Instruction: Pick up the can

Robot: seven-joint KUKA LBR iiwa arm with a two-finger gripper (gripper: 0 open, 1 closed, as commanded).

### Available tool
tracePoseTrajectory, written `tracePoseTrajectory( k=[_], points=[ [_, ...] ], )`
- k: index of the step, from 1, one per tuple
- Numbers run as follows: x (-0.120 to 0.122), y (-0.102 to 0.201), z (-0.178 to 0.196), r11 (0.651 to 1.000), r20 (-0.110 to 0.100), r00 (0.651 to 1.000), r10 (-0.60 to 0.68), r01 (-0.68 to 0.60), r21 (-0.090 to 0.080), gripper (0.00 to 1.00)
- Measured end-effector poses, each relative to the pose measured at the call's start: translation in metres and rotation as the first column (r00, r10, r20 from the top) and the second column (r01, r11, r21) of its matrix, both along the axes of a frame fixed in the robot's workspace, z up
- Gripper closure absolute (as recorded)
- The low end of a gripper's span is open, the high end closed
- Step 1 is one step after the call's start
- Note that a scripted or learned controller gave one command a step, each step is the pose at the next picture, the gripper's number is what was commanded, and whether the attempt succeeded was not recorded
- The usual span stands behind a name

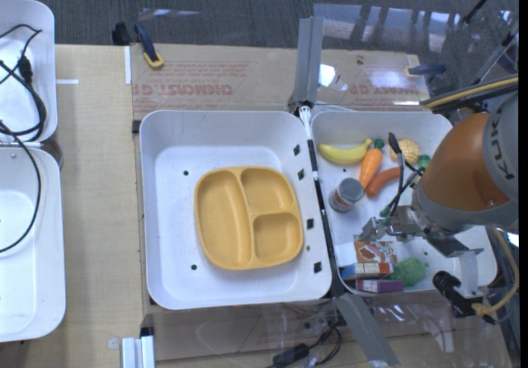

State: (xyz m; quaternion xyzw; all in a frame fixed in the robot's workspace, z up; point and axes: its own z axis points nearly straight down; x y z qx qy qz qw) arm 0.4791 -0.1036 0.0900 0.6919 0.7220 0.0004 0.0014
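One can (346, 194) lies in the right bin (462, 292), near its left wall, tipped on its side with the grey top facing up and right. The gripper (381, 228) hangs just below and right of it, apart from it, above a small carton (375, 255). Finger state cannot be determined. The coming move therefore runs up-left, toward the banana (345, 151) side.
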Motion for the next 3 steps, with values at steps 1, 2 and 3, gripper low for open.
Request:
tracePoseTrajectory(
  k=[1,2,3],
  points=[
    [0.076,-0.028,0.060,0.995,-0.009,0.995,-0.101,0.101,0.000,0.00],
    [-0.003,-0.021,0.004,0.990,-0.010,0.990,-0.140,0.140,0.002,0.00],
    [0.056,-0.044,0.050,0.993,-0.009,0.993,-0.114,0.114,0.000,0.00]
  ],
)
